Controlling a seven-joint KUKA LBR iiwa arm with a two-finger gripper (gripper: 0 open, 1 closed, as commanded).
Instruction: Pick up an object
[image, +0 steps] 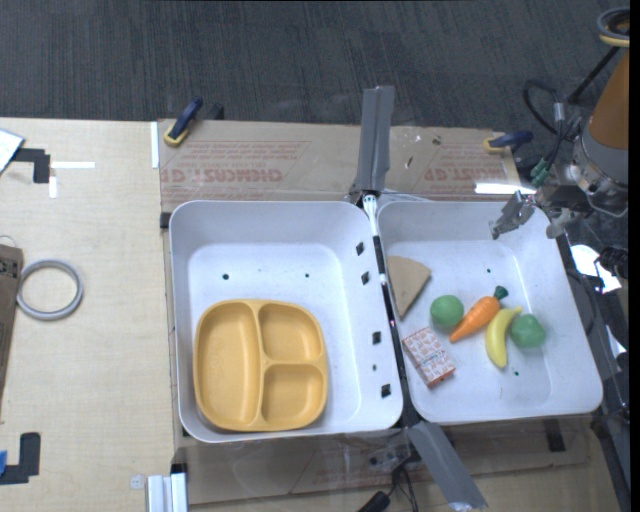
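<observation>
The right bin (470, 405) holds a tan wedge of bread (407, 281), a green ball (447, 310), an orange carrot (474, 312), a yellow banana (498, 337), a second green ball (527, 331) and a small red-and-white carton (428, 357). My gripper (512, 215) hangs over the bin's far right corner, above and behind the carrot and banana, with nothing seen between its fingers. The arm enters from the upper right.
The left bin (260, 235) contains a yellow divided plate (262, 362). A grey divider post (375, 140) stands between the bins at the back. A roll of tape (47, 289) lies on the bench at the left. Blue clamps (183, 121) hold the cardboard behind.
</observation>
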